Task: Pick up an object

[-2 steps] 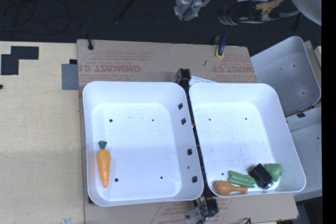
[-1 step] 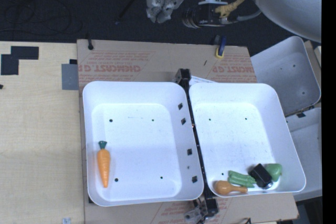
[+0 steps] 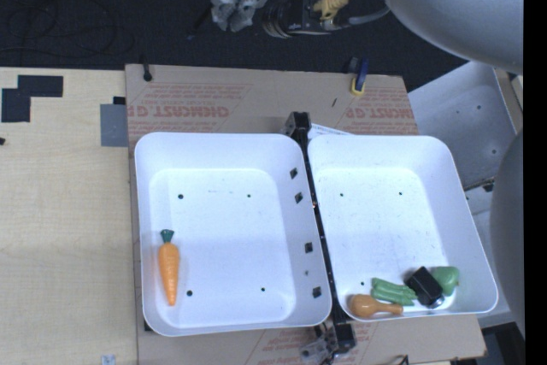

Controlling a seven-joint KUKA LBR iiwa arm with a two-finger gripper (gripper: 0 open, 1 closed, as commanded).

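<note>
Carrot (image 3: 168, 267) lies in the left bin (image 3: 214, 151), near its front-left corner. In the right bin's (image 3: 385, 151) front-right corner sit green, black and tan items. The end effector (image 3: 242, 0) hangs behind the left bin, holding nothing; I cannot tell how open it is.

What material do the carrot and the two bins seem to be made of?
Carrot: probably moulded plastic, smooth with a slight sheen and flat, even orange colour. Left bin and right bin: likely thin formed plastic, matte white, with rounded corners and soft rims.
</note>
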